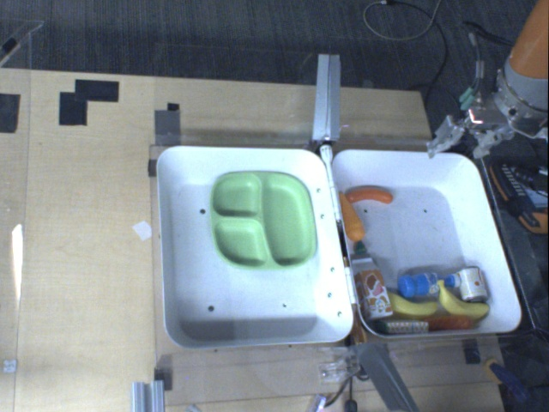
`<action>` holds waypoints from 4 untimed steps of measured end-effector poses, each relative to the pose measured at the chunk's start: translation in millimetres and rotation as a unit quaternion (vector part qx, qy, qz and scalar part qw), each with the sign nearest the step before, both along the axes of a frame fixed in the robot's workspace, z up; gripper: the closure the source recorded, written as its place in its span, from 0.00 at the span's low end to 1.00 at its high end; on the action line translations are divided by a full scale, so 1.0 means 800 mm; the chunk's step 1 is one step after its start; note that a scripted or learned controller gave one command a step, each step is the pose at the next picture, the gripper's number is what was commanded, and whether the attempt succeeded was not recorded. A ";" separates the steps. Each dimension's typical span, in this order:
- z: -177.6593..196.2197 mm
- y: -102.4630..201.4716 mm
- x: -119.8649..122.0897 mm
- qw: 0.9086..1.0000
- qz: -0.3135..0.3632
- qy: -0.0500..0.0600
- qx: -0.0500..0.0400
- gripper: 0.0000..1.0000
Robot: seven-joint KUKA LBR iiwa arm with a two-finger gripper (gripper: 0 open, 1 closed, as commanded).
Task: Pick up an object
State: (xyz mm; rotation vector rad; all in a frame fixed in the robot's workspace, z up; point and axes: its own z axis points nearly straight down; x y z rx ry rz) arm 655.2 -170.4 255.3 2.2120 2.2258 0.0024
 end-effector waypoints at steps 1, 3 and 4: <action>0.000 0.000 0.000 1.000 0.000 0.000 0.000 0.00; 0.155 0.045 -0.027 0.998 -0.058 -0.002 0.000 1.00; 0.132 0.124 0.016 0.999 -0.053 -0.001 0.000 1.00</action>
